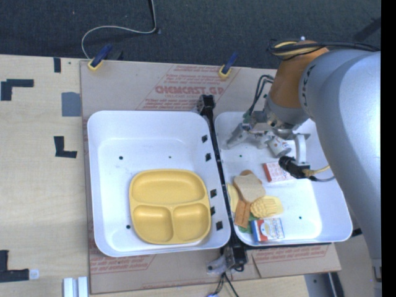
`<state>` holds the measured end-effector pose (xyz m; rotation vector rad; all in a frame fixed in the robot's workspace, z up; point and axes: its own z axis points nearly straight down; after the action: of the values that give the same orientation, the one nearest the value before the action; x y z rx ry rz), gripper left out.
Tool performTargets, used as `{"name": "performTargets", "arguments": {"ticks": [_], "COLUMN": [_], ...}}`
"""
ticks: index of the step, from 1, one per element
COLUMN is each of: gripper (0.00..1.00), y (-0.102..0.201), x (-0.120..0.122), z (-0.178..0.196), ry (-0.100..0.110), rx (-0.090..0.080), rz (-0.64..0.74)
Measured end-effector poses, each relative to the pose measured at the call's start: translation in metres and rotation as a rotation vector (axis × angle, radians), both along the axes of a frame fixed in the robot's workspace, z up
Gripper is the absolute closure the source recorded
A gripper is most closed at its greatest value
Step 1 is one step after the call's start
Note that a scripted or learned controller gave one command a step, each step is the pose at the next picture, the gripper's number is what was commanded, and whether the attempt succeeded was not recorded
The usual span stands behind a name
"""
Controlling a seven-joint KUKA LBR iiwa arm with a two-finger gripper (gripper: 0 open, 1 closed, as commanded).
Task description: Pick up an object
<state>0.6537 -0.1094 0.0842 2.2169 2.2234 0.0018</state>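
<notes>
My gripper [253, 145] hangs over the back of the right bin [322, 228], open, with nothing between its spread fingers [232, 140]. In front of it, on the bin floor, lie several toy foods. A tan bread slice [249, 186] sits nearest. A yellow corn-like piece [266, 206] lies beside it, and an orange stick-shaped piece [241, 214] rests against the bin's left wall. A small red-and-white packet [275, 171] is to the right, below the wrist. A red, white and green carton [268, 229] lies at the front edge.
The left bin [105, 166] holds a yellow divided plate [169, 205] in its front half. A black divider [215, 159] runs between the bins. The grey arm [346, 116] covers the right bin's far right side, with a black cable [297, 167] trailing off the wrist.
</notes>
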Motion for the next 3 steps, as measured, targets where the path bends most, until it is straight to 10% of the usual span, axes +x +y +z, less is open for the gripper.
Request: {"name": "performTargets", "arguments": {"ticks": [1,2,3], "gripper": [0.00,0.00,0.00], "y": [0.003,-0.037,-0.030], "x": [0.015,0.017,-0.018], "z": [0.000,0.135,0.055], "ry": [0.002,-0.011,0.010], "rx": [0.001,-0.004,0.001], "rz": [-0.001,-0.004,-0.002]}}
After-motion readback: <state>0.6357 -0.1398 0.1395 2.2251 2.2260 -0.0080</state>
